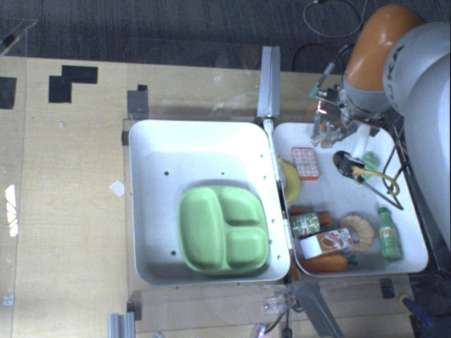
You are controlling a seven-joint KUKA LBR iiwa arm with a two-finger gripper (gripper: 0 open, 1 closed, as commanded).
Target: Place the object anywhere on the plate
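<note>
Arm [416,62]: glossy grey casing, rounded orange band above wrist; small metallic gripper [325,129] with thin exposed cables.

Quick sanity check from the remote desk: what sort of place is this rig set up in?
Most likely a robotics lab bench, not a kitchen. A wooden bench bears two white bins, a green plate lies in one, toy groceries such as a green bottle in the other, and loose cables trail behind.
</note>
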